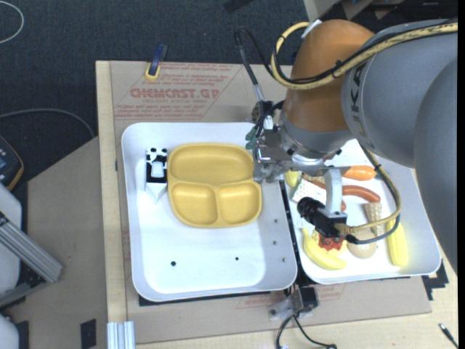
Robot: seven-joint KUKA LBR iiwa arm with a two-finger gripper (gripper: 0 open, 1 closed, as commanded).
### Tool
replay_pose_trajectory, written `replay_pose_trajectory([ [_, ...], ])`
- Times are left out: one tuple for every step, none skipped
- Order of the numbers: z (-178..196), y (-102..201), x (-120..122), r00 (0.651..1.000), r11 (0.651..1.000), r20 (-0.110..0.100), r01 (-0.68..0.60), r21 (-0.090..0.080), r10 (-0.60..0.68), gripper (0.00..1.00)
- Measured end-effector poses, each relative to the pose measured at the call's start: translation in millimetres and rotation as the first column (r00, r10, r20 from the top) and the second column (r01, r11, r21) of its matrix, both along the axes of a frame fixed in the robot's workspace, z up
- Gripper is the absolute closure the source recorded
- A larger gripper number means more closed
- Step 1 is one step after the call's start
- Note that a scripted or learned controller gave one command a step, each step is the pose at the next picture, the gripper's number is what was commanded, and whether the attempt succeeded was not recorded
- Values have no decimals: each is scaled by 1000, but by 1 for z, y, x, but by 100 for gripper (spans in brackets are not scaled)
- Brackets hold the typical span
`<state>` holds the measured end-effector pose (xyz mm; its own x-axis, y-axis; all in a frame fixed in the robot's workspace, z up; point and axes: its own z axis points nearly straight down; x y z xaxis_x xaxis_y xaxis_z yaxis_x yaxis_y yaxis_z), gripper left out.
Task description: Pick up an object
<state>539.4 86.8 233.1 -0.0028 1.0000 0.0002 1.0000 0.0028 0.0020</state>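
Because wrist (pixel 312 126) hides gripper (pixel 270 158), we cannot tell open or closed; it hangs between yellow divided plate (pixel 214 184) and toy sausage (pixel 360 193), so we judge target undecided.

Robotics lab — grey industrial arm (pixel 407 86) with orange band over a brown bench top (pixel 182 93) printed CHEMCAST GP, two white bins (pixel 218 264) (pixel 425 238), aluminium framing (pixel 29 253) and loose cables (pixel 51 112) on dark carpet (pixel 87 20).
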Motion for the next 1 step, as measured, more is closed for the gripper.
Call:
replay_pose_trajectory([
  [-14, -3, -12, 1000, 1000, -7, 3, 0, -3, 100],
])
